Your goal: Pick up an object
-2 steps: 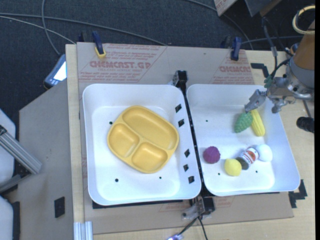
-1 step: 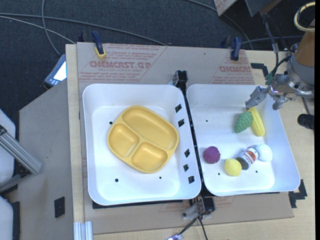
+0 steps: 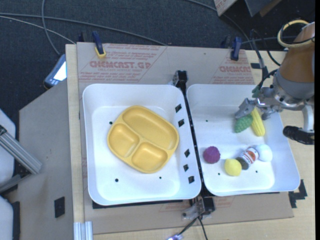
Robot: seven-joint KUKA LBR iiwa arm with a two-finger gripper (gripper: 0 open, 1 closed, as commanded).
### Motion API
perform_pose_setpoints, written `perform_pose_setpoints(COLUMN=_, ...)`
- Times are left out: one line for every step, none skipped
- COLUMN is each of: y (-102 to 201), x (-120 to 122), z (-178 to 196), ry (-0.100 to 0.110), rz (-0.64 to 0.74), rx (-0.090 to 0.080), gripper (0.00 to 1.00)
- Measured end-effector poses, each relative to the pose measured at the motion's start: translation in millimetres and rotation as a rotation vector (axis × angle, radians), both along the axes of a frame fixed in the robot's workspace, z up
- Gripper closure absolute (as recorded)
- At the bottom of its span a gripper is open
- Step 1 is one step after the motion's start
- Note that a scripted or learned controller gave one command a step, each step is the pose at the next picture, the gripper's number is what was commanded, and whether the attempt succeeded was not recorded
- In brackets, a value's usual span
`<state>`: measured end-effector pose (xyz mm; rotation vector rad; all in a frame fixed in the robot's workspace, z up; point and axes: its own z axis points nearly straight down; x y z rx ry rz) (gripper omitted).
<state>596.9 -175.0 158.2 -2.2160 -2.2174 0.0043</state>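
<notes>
Gripper sits low over the right bin, right at a toy corn cob and a green leafy piece; I can't tell how wide it stands or whether it holds anything. I'd centre on the corn and close squarely. That bin's right wall is close; open floor lies left, toward the purple ball.
</notes>
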Motion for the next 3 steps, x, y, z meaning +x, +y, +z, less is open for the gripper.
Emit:
perform_pose_setpoints(y=-2.1, x=8.1, z=-56.5, ry=0.0, rz=0.001, rx=0.0, gripper=0.0)
perform_pose_setpoints(y=-0.4, x=8.8, z=-73.2, ry=-0.004, rz=0.001, rx=0.001, gripper=0.0)
perform_pose_setpoints(y=-1.1, x=9.6, z=-61.4, ry=-0.007, rz=0.001, rx=-0.001, gripper=1.0)
